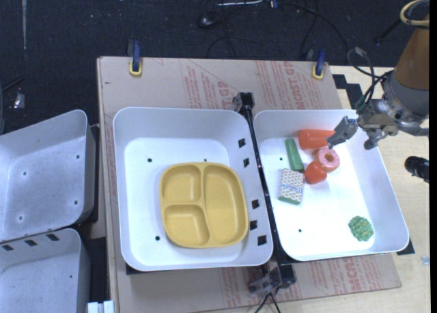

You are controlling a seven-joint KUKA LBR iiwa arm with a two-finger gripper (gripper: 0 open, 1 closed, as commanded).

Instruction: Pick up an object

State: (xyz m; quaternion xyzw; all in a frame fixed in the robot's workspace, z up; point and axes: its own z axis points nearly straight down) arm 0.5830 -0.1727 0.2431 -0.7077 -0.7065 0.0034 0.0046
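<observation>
White plastic bins sit side by side on the bench; the left bin (130, 188) holds a yellow divided plate (203, 203), and the right bin (382, 195) holds all the small objects. Near the far side of this bin I see an orange-red piece (313, 138), a green stick (293, 155) just beside it, a red and pink ring-shaped toy (323, 165), and a patterned block (291, 186) a little nearer to the camera; a green bumpy ball (360, 228) lies well apart, near the front right corner. The gripper (356, 131) hangs over the far right part of the bin, close to the orange-red piece and the ring toy; its two fingers look spread apart, and nothing is between them. I judge that the grasp is not yet done. The risk, in my opinion, comes from the crowding; the orange-red piece, the stick and the ring toy are so near to each other that one finger may come down on a neighbour and push it away; also the ring toy seems round, so it may roll out when the fingers close.
</observation>
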